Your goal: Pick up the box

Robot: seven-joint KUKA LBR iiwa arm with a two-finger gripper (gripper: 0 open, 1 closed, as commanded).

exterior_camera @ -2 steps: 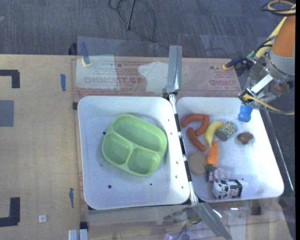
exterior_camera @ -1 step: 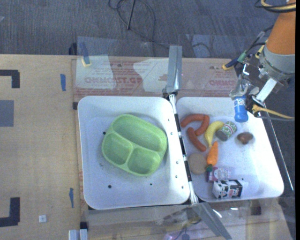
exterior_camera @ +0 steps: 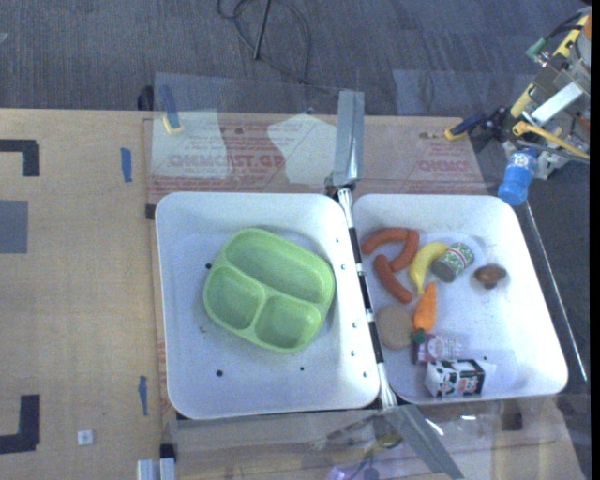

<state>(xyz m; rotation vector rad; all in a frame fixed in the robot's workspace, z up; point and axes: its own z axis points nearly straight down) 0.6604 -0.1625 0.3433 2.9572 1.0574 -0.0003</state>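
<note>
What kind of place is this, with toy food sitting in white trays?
Probably a robotics lab test bench: two white bins side by side hold a green divided plate, a small box and toy food like a banana, with taped markers on the bench.

A robotics lab: a plywood worktop (exterior_camera: 75, 281) marked with tape carries two white bins (exterior_camera: 178, 375) of toy food, with loose cables (exterior_camera: 272, 28) on grey carpet (exterior_camera: 94, 47).

Robot end assembly (exterior_camera: 553, 94) at top right: white and grey block, yellow strips and cabling across it, dark brackets, blue cylindrical part at lower end. Finer detail too blurred to tell.
</note>
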